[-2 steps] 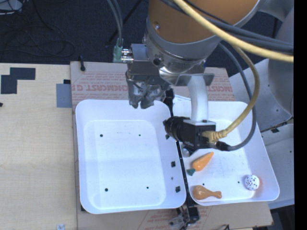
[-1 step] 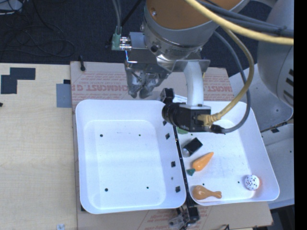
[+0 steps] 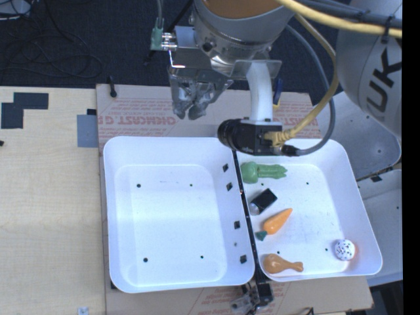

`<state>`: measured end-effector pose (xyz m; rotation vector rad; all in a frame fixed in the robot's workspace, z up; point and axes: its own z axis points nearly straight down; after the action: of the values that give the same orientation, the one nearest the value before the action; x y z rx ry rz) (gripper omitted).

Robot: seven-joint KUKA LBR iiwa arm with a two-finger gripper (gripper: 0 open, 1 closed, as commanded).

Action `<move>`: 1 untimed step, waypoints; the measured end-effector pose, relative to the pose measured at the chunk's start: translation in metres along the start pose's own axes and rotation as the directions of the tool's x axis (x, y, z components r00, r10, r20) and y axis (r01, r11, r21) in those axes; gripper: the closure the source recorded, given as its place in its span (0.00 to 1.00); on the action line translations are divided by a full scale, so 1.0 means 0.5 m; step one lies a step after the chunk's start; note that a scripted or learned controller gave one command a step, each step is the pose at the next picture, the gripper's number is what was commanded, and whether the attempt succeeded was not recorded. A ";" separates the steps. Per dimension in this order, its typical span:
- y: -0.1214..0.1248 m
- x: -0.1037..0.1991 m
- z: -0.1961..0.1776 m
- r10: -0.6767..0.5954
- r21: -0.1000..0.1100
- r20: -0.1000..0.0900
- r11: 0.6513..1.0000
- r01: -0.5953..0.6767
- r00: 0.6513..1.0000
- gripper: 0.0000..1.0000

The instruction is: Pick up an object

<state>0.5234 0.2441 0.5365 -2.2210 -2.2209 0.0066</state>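
Camera view: right bin (image 3: 341, 169) holds five objects; pincer (image 3: 190, 104) hangs above, grip state unclear.

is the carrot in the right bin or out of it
In. The carrot lies on the right bin's floor near the divider, below the black block.

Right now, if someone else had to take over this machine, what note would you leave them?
Claw: raised above the bench behind the bins, with nothing visible in it.
Right bin: green toy, small black block, orange carrot, tan pear-shaped toy, white speckled ball.
Left bin: no objects visible.
Done: nothing picked up yet.
Left: lower into the right bin and grasp one object.
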 end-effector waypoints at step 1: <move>-0.063 -0.002 -0.001 -0.002 0.003 0.000 1.000 0.002 1.000 1.00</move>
<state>0.4917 0.2432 0.5372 -2.2171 -2.2222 0.0100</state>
